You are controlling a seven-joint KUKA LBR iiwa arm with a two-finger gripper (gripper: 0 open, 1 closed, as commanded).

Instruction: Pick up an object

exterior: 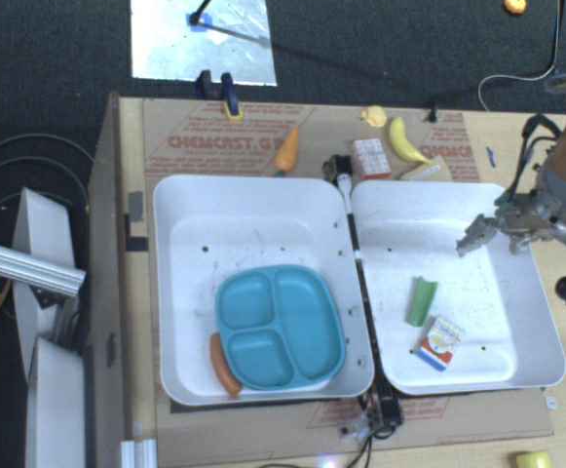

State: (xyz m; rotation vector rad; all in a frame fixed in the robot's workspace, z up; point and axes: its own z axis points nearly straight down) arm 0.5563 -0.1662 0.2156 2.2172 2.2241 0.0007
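Where it lies in the right bin (pixel 531 291) | green block (pixel 421 300), tilted

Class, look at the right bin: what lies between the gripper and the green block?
Nothing. In the camera view, only bare white bin floor separates the gripper from the green block.

Red lettering reading "CHEMCAST" runs across the brown cardboard sheet (pixel 224 130) under the bins, once at the left behind the left bin and again, partly hidden, at the right near the banana (pixel 404 141). The small boxes (pixel 440 342) carry print too tiny to read.
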